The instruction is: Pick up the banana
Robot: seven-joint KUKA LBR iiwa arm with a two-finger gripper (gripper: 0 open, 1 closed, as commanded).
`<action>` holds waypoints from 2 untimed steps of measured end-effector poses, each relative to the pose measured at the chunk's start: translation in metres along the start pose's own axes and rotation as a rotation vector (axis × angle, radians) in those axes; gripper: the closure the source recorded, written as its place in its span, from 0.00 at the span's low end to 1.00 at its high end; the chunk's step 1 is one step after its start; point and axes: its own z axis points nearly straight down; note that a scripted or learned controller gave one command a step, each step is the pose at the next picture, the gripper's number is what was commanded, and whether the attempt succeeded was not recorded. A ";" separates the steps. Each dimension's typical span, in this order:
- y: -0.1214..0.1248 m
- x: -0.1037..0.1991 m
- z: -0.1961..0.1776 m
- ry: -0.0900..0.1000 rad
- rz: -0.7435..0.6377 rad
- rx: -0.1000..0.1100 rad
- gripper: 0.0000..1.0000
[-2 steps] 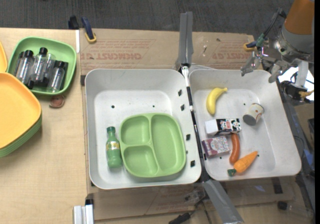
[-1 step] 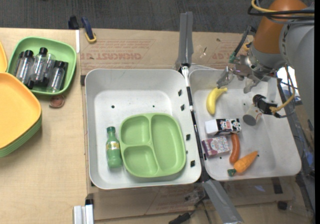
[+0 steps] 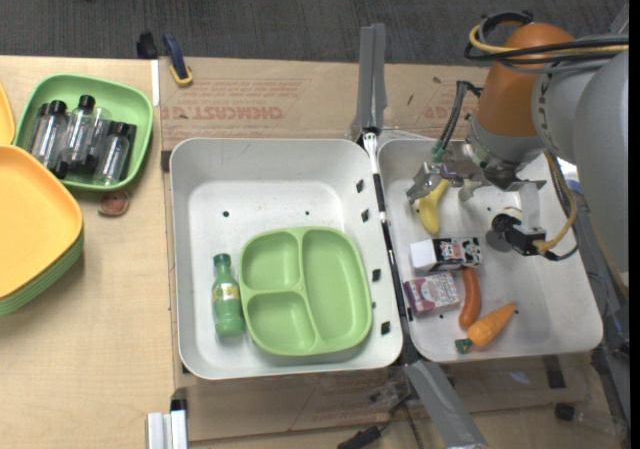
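The yellow banana (image 3: 432, 209) lies in the right white bin (image 3: 560, 322), near its upper left corner, pointing down the view. My gripper (image 3: 432, 183) sits directly over the banana's upper end and touches or covers it. The grey arm with its orange band reaches in from the upper right. The gripper body hides the banana's top, so the grip itself is unclear.
Just below the banana are a small black-and-white box (image 3: 447, 253), a pink carton (image 3: 432, 292), a red sausage-shaped item (image 3: 470, 297) and a carrot (image 3: 488, 327). The left bin (image 3: 200, 177) holds a green divided plate (image 3: 300, 289) and a green bottle (image 3: 227, 295). Orange plates (image 3: 30, 227) lie far left.
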 end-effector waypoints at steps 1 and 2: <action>-0.003 -0.003 -0.007 0.001 0.007 0.010 1.00; -0.101 -0.011 -0.149 -0.001 0.222 -0.001 1.00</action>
